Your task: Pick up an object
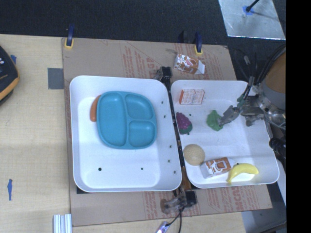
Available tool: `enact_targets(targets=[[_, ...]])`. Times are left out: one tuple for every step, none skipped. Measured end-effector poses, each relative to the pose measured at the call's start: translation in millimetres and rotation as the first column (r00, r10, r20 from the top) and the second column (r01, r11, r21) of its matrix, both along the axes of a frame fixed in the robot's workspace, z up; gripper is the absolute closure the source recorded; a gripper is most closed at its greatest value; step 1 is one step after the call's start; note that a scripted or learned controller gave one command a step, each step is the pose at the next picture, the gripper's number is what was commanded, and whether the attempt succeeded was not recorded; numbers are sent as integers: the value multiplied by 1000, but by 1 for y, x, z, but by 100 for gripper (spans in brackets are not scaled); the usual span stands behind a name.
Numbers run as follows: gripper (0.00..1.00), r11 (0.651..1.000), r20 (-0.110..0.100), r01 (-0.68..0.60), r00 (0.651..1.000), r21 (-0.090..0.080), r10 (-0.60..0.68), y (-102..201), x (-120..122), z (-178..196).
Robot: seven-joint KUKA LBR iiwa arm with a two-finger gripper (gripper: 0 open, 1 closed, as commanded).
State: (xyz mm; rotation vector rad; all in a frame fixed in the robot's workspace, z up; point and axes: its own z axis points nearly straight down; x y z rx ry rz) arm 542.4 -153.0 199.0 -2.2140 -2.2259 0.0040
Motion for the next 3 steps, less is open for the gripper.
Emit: enact_targets(targets=[[0,1000,1,1,1000,1,-1,-33,103,-44],[0,1000,-2,2,1000,1,-2,-3,60,-108],[100,1000,-2,1,1000,0,-1,-5,61,-97]])
